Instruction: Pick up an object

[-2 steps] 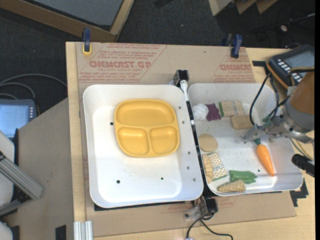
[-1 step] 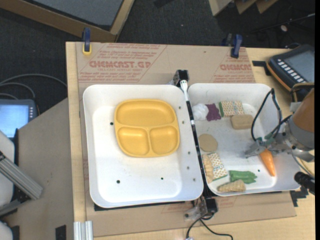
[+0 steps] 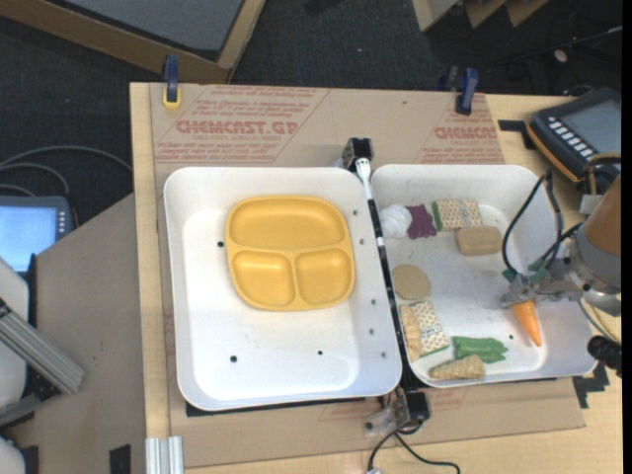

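Carrot just below fingers, right bin

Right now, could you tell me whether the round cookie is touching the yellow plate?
Apart: the camera view shows the round cookie in the right bin, the yellow plate in the left.

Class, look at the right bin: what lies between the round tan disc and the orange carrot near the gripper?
In the camera view, bare white bin floor lies between the round tan disc and the orange carrot; the gripper sits just above the carrot.

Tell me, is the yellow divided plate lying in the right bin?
No, the yellow divided plate lies in the left bin, while the right bin holds the small food items.
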Robot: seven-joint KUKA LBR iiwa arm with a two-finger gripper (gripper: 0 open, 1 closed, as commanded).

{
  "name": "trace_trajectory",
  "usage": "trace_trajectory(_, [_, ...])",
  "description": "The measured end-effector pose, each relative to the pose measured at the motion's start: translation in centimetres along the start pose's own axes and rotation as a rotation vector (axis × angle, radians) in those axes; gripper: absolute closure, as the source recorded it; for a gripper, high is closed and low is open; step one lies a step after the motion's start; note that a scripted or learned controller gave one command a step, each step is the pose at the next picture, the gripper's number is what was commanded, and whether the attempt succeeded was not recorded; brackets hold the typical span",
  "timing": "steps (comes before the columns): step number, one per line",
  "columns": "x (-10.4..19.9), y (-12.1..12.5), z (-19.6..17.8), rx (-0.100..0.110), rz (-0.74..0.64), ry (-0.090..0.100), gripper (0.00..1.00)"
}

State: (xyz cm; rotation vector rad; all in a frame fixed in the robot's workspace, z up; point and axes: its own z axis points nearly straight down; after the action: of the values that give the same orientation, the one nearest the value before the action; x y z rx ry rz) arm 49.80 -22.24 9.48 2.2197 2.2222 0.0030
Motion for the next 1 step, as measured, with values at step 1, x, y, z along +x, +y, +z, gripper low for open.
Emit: trace_trajectory(1, [6.26,0.04,1.12,0.005,-0.004,0.003,1.00])
